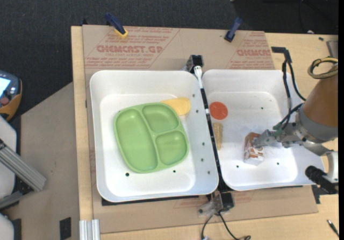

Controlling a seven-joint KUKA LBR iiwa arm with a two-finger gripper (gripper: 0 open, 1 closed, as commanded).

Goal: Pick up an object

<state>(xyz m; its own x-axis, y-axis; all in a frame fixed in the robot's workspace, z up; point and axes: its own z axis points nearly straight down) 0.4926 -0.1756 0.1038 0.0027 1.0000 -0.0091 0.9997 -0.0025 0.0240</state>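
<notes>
We see two white bins side by side on the bench. In the left bin [102,126] lies a green divided plate [151,136], slightly turned, filling much of the floor; a yellow piece [179,105] sits at its upper right corner, touching or partly under it, near the wall between the bins. Around the plate there is some bare floor at the bottom and on the left side.

In the right bin [252,85] a round orange disc [218,110] lies close to the left wall, and just under it a narrow tan stick [217,134] runs along that same wall. A small brown and white packet [253,148] lies in the lower middle of this bin, well apart from the disc.

The arm comes in from the right, and the gripper [267,139] is low over the bin, right beside the upper right edge of the packet. We cannot tell how the jaws stand, nor if they touch the packet. The upper half of the right bin is open floor.
</notes>
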